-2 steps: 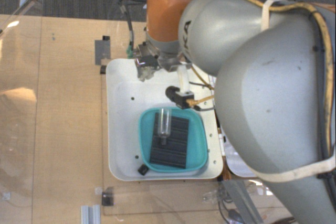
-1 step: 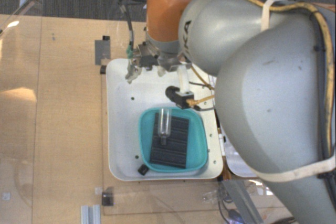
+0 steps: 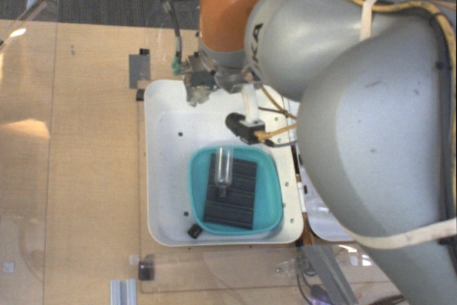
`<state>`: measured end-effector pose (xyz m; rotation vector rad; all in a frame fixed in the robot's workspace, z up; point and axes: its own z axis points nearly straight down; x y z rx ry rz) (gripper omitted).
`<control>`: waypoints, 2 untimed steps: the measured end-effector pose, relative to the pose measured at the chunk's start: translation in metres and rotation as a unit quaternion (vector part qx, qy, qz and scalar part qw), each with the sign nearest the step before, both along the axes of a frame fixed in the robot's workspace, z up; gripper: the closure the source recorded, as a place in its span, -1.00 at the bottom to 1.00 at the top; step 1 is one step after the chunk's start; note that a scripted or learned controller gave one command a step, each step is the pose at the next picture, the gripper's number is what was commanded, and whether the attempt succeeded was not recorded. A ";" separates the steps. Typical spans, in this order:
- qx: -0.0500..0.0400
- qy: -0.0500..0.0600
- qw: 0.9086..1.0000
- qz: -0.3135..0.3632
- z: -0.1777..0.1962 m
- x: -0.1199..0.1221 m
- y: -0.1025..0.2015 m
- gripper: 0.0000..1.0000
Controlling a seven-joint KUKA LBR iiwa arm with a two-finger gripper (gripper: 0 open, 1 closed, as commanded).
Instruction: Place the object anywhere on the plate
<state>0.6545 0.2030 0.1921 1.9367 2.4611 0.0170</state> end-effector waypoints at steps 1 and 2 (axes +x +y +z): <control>0.000 0.000 1.000 0.000 0.000 0.000 0.000 -1.00; 0.001 -0.004 1.000 0.003 0.012 0.001 0.002 1.00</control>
